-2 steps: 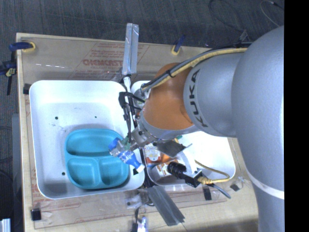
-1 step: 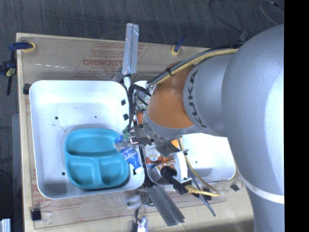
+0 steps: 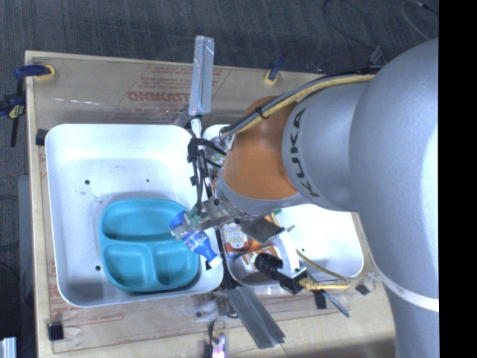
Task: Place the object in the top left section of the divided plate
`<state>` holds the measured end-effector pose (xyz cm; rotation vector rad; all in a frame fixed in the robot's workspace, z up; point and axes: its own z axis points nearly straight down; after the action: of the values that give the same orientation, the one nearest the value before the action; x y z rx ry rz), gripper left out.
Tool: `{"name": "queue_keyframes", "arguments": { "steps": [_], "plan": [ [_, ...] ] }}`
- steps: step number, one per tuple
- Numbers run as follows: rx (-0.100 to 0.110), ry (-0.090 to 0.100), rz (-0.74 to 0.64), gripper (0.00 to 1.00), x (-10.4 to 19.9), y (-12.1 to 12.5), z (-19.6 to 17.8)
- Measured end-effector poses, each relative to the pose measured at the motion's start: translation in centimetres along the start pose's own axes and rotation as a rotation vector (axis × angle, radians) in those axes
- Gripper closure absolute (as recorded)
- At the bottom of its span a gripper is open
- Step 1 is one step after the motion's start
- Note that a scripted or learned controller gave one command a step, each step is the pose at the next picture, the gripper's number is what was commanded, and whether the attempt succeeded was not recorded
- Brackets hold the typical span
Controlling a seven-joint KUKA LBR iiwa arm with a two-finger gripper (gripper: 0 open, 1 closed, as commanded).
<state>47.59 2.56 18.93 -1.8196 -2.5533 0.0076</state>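
The gripper [image 3: 195, 226] appeared to grip a blue packet [image 3: 195, 239] over the plate [image 3: 138, 248] at its right edge.

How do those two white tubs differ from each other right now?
The left bin lies mostly in open view and holds a blue divided plate; the right bin is largely hidden under the grey arm. The left bin holds the plate alone on a bare floor; the right bin's visible corner holds several small mixed items. Both are shallow, white and round-cornered.
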Motion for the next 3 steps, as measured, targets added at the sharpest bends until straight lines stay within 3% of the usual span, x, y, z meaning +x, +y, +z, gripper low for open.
{"name": "queue_keyframes", "arguments": {
  "steps": [1,2,3],
  "plan": [
    [-0.004,-0.002,0.192,1.00,-0.1,0.0,-0.1],
    [-0.001,-0.001,0.466,1.00,0.4,6.6,-7.2],
    [0.002,-0.001,0.555,1.00,5.0,1.6,-2.1]
  ]
}}
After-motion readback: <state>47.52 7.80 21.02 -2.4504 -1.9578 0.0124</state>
